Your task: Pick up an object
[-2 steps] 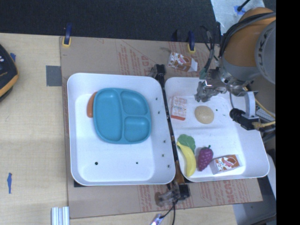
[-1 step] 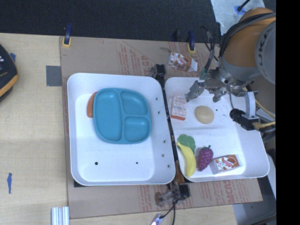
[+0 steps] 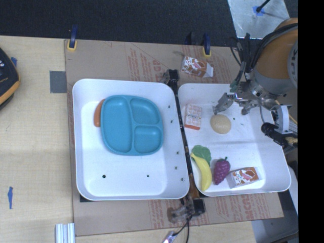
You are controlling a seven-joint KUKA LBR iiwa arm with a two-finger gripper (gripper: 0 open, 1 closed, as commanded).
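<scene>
- The gripper [image 3: 234,104] is hanging over the right bin [image 3: 276,158] with its fingers spread apart, nothing between them.
- A beige round thing [image 3: 220,124] is sitting just below it.
- The banana [image 3: 203,172], grapes [image 3: 221,170] and small carton [image 3: 244,176] are lying along the near edge.
- The blue divided plate [image 3: 132,124] is lying in the left bin [image 3: 86,151].
</scene>
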